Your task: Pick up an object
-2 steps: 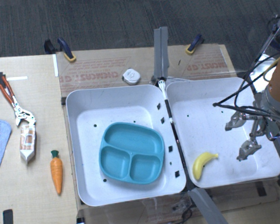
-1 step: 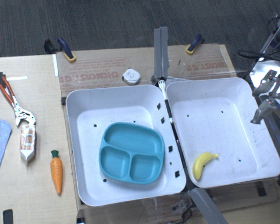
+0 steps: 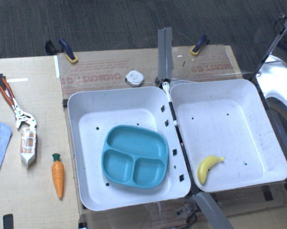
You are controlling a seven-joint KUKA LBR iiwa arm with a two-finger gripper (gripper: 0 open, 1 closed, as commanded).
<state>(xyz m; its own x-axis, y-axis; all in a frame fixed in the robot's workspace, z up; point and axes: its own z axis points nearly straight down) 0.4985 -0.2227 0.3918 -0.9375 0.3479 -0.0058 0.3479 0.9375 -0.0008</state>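
On the bench left of the bins lie a small orange toy carrot with a green top [image 3: 58,176] and, farther off, red-handled pliers [image 3: 14,105]; both sit outside the bins. The left white bin [image 3: 83,112] holds a teal plastic plate with three compartments [image 3: 135,156], lying flat near its middle. It looks stiff and light but wide and smooth, so a two-finger grasp would probably need to pinch its raised rim. The right white bin [image 3: 247,97] holds a small yellow toy banana [image 3: 208,167] at its near-left part, just beside the wall between the bins and well apart from the plate. The banana seems light, firm and narrow, likely the easier pick, taken across its curved middle. At the far right edge part of the grey arm [image 3: 275,82] rises beside the bin, clear of both objects; whether its hand is open or closed I cannot tell.
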